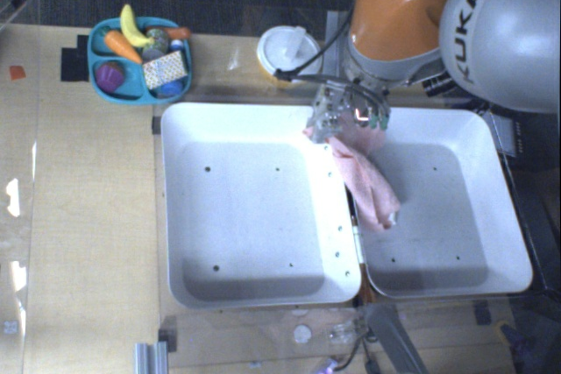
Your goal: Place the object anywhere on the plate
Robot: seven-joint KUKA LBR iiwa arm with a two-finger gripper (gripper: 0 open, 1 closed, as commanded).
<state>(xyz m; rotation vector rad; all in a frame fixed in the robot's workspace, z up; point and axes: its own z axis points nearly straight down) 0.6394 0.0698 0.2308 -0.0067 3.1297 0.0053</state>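
Now | one gripper (337,120) pinches one pink cloth (366,182) at its top, cloth hanging over the divide between two white bins (245,293) | one blue plate (103,92) far left, holding toy food

A robotics lab was indicated. A KUKA arm (491,22) was mounted over a wooden bench (79,232) on which two white bins (245,206) were set. A tray of toy food (140,59) was placed nearby.

Limp pink cloth (366,181) dangling from the tool (337,125), draped over the right bin's (456,276) left rim
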